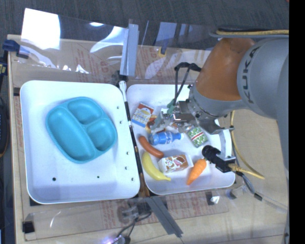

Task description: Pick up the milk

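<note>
The milk looks to be the small white carton with blue and orange print (142, 114), lying at the upper left of the right bin (221, 183). My gripper (166, 120) hangs low over the middle of that bin, just right of the carton and above a blue bottle (165, 137). The grey arm with its orange band reaches in from the right and hides the bin's upper right part. I see nothing held in the gripper.
The right bin also holds a sausage (150, 147), a banana (153, 169), a white and red carton (174, 163), a carrot (195, 171) and a green can (196, 135). A blue divided plate (81, 128) lies in the left bin (35, 182).
</note>
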`<state>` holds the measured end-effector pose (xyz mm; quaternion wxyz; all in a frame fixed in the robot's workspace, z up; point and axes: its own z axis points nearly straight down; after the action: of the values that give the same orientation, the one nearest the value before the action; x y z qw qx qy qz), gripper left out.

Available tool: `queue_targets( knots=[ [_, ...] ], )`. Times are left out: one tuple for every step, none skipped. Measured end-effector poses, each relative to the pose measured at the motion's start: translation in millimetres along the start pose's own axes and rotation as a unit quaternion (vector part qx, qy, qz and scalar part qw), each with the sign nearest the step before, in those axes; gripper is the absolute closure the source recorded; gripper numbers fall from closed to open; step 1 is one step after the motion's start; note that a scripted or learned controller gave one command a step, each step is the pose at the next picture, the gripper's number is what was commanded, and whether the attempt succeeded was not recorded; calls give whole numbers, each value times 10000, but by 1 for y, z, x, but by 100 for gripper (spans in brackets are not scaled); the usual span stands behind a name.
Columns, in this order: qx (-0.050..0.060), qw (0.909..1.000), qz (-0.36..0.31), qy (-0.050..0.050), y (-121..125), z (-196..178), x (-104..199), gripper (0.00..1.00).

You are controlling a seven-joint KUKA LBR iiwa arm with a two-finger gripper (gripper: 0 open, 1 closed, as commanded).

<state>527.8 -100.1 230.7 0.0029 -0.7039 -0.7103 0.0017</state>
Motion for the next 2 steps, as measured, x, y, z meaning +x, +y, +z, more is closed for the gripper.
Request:
queue_targets(
  knots=[
    [0,9993,-373,-1,-48,76,-36,0],
    [-57,9959,-901,-29,-36,137,-45,0]
  ],
)
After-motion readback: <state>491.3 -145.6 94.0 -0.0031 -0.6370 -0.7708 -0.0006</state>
